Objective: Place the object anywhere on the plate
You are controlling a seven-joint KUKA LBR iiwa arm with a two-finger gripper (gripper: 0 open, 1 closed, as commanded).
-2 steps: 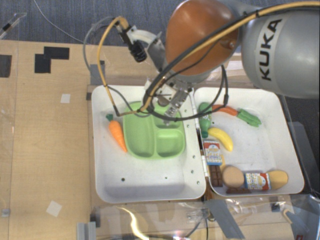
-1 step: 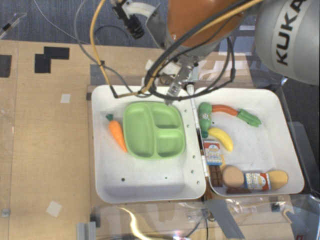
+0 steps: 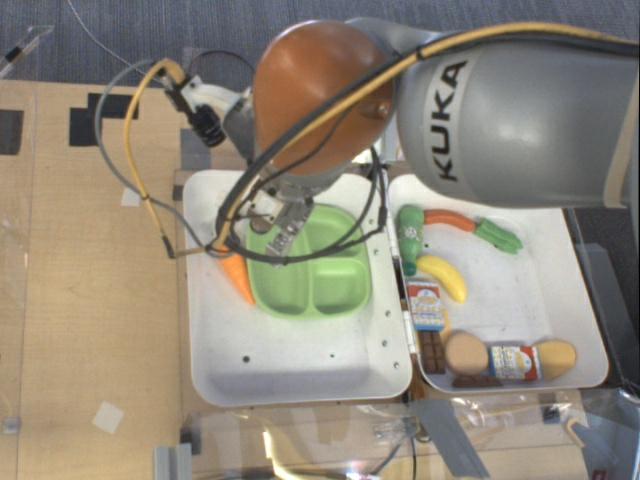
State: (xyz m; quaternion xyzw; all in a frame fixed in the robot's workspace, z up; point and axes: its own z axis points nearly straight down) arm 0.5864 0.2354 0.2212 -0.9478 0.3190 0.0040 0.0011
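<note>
- Presently, the placing step is judged to be in hand: the gripper (image 3: 283,230) is seen low over the upper left part of the green plate (image 3: 330,293), which lies in the left bin (image 3: 290,373).
- Whether the pincer is spread or pressed together cannot be told; the wrist and cables cover much of it, and nothing can be made out between its tips.
- A carrot (image 3: 238,278) is seen lying on the floor of the left bin, touching or just beside the plate's left rim, and not on the plate. It is taken to be the task's object, though this is a judgement only.
- If so, the task is judged not yet done: the carrot rests outside the plate's compartments.
- The next move is judged to call for a shift of the pincer to the left and down over the carrot, a grasp across its narrow body, then a short lift and carry rightward over the rim.
- Care would be needed near the rim, since the carrot lies close against it and the plate could be nudged.
- Other items, among them a banana (image 3: 445,276) and a small bottle (image 3: 410,236), are seen in the right bin (image 3: 560,308), well apart from the pincer.
</note>
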